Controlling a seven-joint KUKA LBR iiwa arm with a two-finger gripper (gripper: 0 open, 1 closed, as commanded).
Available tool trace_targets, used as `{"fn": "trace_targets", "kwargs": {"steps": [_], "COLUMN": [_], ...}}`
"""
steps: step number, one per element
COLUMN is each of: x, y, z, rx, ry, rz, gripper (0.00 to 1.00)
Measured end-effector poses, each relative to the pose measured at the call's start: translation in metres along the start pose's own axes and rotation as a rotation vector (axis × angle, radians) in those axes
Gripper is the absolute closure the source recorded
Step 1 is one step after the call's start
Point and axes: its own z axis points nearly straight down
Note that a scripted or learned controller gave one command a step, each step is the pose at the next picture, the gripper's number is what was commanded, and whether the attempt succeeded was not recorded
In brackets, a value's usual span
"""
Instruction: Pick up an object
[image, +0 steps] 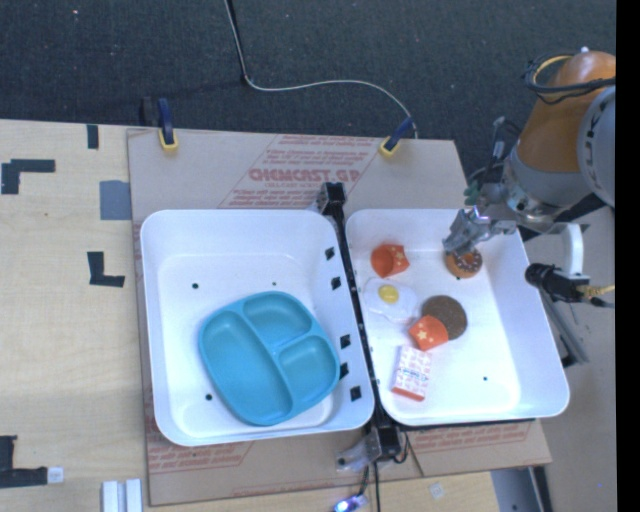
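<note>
My gripper (464, 243) hangs over the far right part of the right bin (500, 395), directly above a small round brown and orange item (465, 264). The frame does not tell whether that item is between the fingers. Further left in the same bin lie an orange-red piece (389, 260), a fried egg toy (388, 296), a dark brown disc (447, 314) with a red-orange piece (428, 332) against it, and a small red and white packet (411, 373).
A blue divided tray (268, 355) lies in the left bin (180, 250). A black divider (345, 290) runs between the bins. The arm's grey body and orange band (565, 120) stand at the right.
</note>
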Motion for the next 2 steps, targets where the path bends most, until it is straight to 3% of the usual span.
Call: {"fn": "trace_targets", "kwargs": {"steps": [1, 2], "x": [0.001, 0.046], "y": [0.001, 0.001], "z": [-0.023, -0.015], "rx": [0.003, 0.006], "ry": [0.001, 0.002], "rz": [0.001, -0.002], "gripper": [1.00, 1.00]}}
